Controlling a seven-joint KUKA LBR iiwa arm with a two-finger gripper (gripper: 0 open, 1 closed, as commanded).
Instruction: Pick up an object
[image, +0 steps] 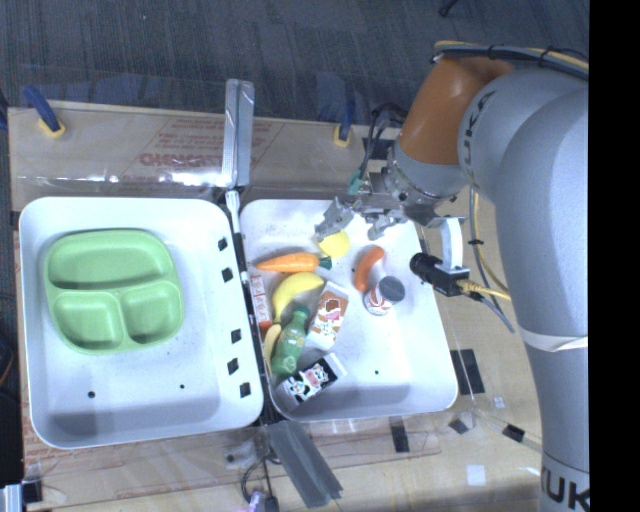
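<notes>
Poised at the approach step, claw (352, 222) spread wide and holding nothing, low over the right bin's (425, 385) far end beside a small yellow lemon-like piece (334, 244), glossy and rounded, just above the carrot (290, 263); next, a centred descent and a squeeze.

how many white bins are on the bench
2: the left bin holds a green divided tray; the right bin holds the pile of toy food, with the gripper over it.
</notes>
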